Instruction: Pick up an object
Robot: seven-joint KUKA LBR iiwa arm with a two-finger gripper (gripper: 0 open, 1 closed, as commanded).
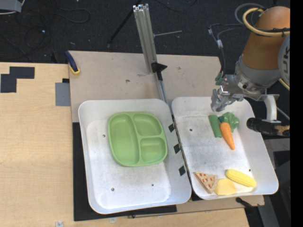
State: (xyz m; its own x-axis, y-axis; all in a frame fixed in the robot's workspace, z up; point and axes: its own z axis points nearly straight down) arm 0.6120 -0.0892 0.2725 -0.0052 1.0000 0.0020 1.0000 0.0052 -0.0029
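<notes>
1. From my remote seat, the gripper (221,100) sits low over the far edge of the right bin (201,143), and I cannot tell how it is set; it is a grey blur of metal from this angle.
2. The arm (265,41) is cut off at the right side of the view, so I see just the orange band and the grey wrist below it.
3. The carrot (228,132) lies in the right bin, toward its far right part, just below the gripper. I cannot make out whether the gripper touches its green leafy top (230,118).
4. A green strip-like piece (215,126) lies just beside the carrot on its left; I cannot say what it is.
5. At the near end of the right bin sit a yellow corn cob (241,178), a pale yellow lump (225,187) and a wedge of pizza-like toy (206,180), close together, the lump touching the wedge.
6. The left bin (94,174) holds a green divided plate (138,139), lying flat toward its far half.
7. The carrot's long axis runs from far to near, slightly toward the right; its leafy end points at the gripper, its tip toward the near right corner.
8. Both bins rest on the counter (33,141).
</notes>
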